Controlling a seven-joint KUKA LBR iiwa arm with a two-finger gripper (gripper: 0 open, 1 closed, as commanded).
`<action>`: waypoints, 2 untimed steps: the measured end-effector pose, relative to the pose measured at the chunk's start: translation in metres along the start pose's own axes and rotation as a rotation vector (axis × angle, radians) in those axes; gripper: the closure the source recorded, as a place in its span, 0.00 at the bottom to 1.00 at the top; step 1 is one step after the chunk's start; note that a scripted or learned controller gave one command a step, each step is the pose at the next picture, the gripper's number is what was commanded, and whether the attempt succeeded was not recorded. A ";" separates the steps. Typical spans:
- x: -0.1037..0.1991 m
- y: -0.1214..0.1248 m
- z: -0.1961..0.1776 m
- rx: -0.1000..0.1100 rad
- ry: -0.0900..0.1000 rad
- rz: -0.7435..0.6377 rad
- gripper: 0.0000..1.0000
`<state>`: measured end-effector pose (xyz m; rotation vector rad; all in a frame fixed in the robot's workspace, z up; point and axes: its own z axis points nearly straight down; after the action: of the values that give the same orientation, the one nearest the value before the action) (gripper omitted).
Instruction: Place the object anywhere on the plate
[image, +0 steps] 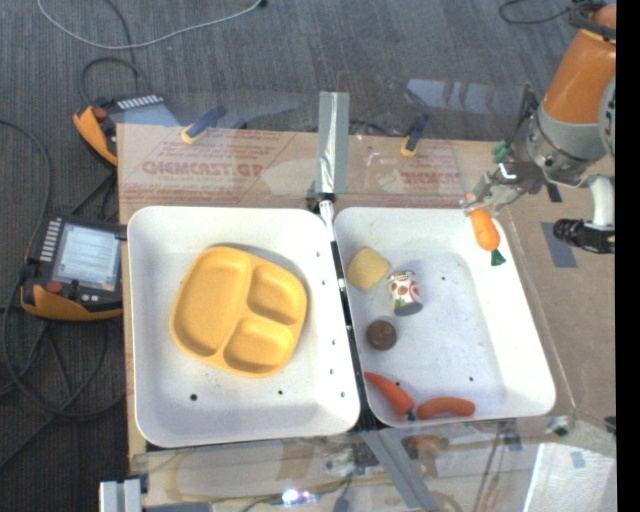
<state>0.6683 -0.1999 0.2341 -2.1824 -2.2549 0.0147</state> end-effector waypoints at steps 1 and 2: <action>0.045 0.002 -0.007 -0.001 0.006 0.067 1.00; 0.132 0.004 -0.004 -0.001 0.004 0.022 1.00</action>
<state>0.6684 -0.0681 0.2379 -2.2059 -2.2292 0.0100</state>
